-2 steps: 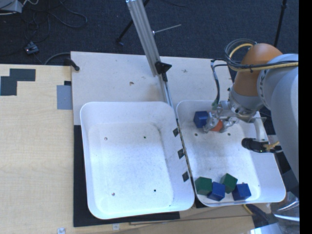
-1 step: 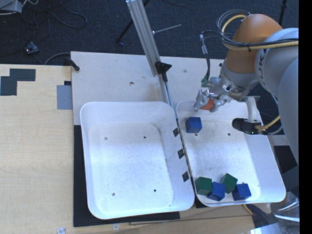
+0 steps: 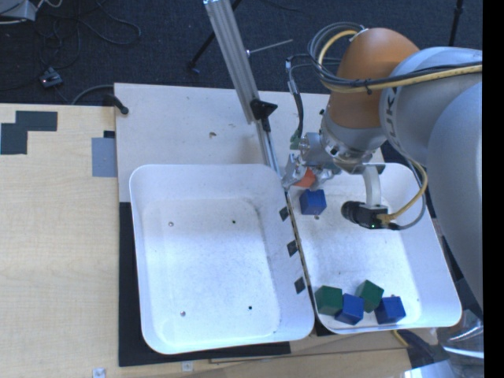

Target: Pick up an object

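While poised low over the right-hand shallow white bin: risky spot.
Hovered gripper beside small blue cube, just under an orange block; finger spread impossible to tell; could have clipped the bin wall or nudged cube aside.

Blue cubes, green cubes, white bins.

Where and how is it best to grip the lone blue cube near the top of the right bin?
Grip the blue cube by two opposite flat sides, coming from above. It stands apart from the bottom cluster, though the bin's left wall is close, so set the claw along that wall.
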Robot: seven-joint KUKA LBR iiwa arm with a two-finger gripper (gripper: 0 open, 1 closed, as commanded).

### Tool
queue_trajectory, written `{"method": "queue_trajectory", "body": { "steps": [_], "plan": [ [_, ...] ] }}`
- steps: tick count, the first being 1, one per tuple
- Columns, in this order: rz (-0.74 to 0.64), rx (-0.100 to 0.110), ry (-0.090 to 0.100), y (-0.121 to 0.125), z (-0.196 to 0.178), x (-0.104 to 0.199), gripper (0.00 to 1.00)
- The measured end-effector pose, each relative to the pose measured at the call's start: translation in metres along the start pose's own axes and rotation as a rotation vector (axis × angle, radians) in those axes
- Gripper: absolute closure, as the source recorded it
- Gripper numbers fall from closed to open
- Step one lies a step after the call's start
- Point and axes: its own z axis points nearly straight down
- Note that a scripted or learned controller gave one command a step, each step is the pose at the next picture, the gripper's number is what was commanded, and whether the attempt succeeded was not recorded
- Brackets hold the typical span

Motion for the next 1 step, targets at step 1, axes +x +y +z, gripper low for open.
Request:
{"method": "queue_trajectory", "body": {
  "steps": [1],
  "plan": [
    [0.000,-0.002,-0.001,0.0200,0.0012,0.0678,1.00]
  ]
}}
